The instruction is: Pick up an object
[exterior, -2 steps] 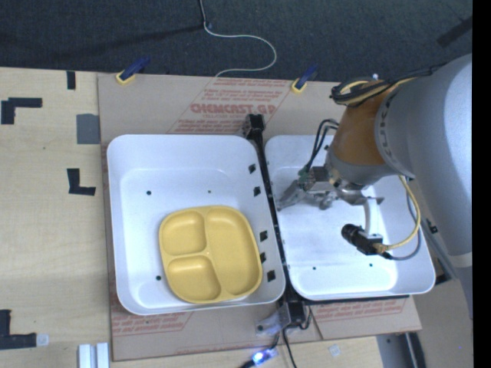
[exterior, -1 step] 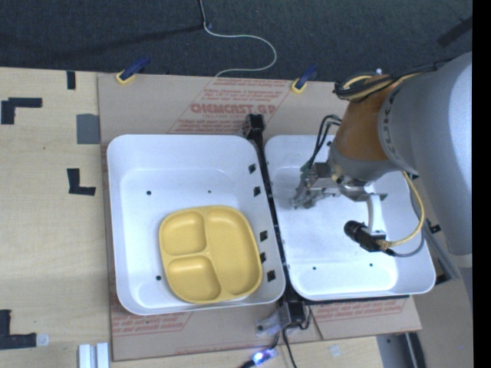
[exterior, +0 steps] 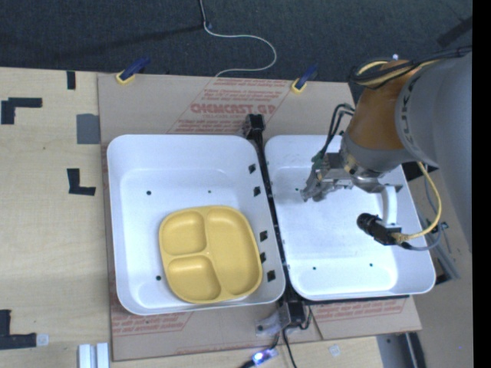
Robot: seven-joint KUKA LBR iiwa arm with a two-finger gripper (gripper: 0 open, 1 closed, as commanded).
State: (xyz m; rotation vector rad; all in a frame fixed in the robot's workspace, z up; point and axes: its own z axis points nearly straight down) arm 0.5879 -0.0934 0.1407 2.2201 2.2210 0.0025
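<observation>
Camera view is showing the grey arm [exterior: 430, 113] reaching in from the right, its orange band above the wrist, over the right bin [exterior: 349, 271]. Its tool [exterior: 313, 192] is hanging low above that bin's upper left area, near the divider between the bins; how far its fingers are parted cannot be told, and nothing is showing between them. A yellow divided plate [exterior: 209, 253] is lying flat in the left bin [exterior: 134, 171], toward its lower middle, well apart from the tool. Both bins are sitting on cardboard [exterior: 230, 106] on the desk [exterior: 46, 228].
</observation>
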